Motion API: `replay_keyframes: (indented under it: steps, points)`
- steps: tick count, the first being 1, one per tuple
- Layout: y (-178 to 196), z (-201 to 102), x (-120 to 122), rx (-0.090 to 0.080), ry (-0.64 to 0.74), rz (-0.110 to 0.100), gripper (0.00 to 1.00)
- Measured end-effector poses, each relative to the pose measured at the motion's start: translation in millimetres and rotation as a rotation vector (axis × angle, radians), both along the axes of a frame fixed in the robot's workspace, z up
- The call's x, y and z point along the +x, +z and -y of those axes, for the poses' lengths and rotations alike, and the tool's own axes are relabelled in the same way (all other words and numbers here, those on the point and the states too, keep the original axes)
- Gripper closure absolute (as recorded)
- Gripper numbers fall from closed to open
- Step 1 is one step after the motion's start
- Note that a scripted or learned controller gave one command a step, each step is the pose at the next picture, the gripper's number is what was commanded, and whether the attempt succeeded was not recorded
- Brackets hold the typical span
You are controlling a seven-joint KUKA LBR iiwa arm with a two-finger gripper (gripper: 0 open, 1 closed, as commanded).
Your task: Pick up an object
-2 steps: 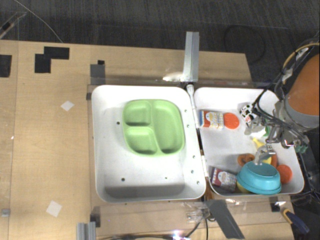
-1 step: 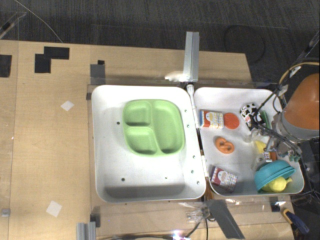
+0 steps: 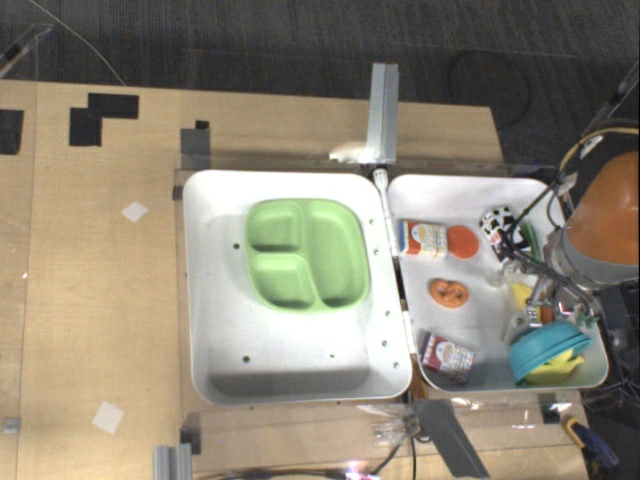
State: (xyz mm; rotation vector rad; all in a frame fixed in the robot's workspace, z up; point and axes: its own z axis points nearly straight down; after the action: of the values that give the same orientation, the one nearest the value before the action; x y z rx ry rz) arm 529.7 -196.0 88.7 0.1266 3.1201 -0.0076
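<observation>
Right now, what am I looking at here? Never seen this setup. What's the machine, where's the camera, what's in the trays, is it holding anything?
One camera fixed above a wooden bench, looking down at a slant. Two shallow white bins sit side by side. The left bin holds a green divided tray. The right bin holds small items: a white and orange carton, an orange disc, an orange round piece, a dark packet, a black and white spotted toy and a blue bowl with something yellow in it. The machine is a robot arm, reaching in from the right over the right bin. Its gripper sits low among the clutter; I cannot make out anything held.
</observation>
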Motion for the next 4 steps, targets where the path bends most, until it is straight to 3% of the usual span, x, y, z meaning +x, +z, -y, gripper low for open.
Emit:
replay_keyframes:
  steps: [1,2,3,4]
  points:
    - [11,-1,4,-0.002,0.008,0.008,1.0]
    - [98,-87,42,0.007,0.055,-0.007,1.0]
    - [95,-83,39,0.006,0.05,-0.014,0.0]
    - [11,-99,0,0.0,0.184,-0.002,0.0]
